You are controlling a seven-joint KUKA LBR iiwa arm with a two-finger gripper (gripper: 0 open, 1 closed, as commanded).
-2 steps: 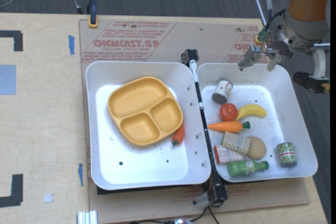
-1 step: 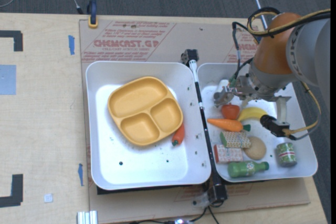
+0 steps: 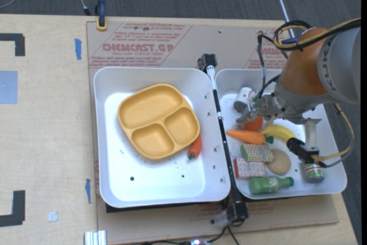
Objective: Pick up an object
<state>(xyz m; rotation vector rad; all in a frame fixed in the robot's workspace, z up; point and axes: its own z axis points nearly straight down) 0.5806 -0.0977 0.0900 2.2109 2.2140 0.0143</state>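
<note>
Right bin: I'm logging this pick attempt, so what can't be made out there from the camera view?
- Gripper: the wrist hides the fingertips; open or shut, and any hold, cannot be told.
- Red object under the gripper: mostly hidden by it; its kind is unclear.
- Small can: label too small to read.
- Right bin: the arm hides its far right part.

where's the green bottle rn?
The green bottle lies on its side in the right bin, near that bin's front edge, just below the cracker-like block and the round cookie.
</note>
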